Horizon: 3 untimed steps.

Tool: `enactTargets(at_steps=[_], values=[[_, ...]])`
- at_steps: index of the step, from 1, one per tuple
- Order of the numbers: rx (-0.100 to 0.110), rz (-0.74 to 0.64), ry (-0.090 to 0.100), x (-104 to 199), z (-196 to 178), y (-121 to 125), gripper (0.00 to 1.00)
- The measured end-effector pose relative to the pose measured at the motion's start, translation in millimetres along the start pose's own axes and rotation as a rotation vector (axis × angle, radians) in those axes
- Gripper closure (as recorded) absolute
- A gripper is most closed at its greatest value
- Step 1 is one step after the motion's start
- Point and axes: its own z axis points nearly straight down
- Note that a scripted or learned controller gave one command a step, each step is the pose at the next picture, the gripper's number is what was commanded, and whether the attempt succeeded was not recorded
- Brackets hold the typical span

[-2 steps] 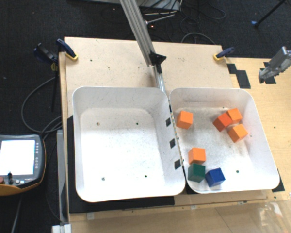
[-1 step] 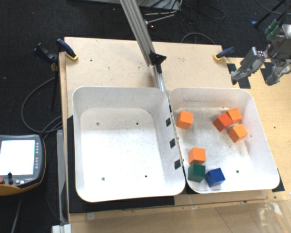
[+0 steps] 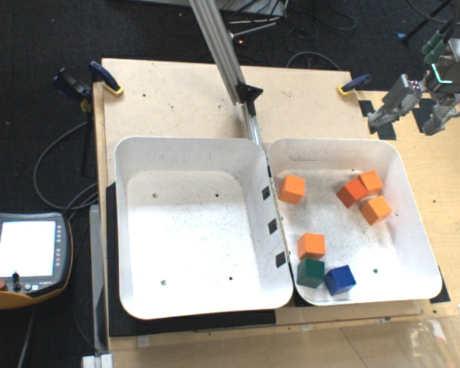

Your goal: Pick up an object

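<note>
Teach pendant (image 3: 27, 261) on floor left of bench (image 3: 176, 98); clamps (image 3: 106, 79) at corners.

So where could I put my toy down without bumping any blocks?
The whole left bin floor is bare. In the right bin, only the middle, between the orange block and the orange cluster, is free; its near-left corner is crowded.

Jaws spread, nothing between them

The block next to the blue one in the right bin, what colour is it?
Dark green, touching the blue block, seen in the camera view.
</note>
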Motion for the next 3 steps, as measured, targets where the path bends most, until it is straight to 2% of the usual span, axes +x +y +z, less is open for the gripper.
enactTargets(at_steps=[1, 2, 3], values=[[-0.001, 0.006, -0.001, -25, 0, 0, 0.0], [-0.001, -0.001, 0.0, -10, 0, 15, 0.0], [-0.002, 0.003, -0.002, -16, 0, 51, 0.0]])
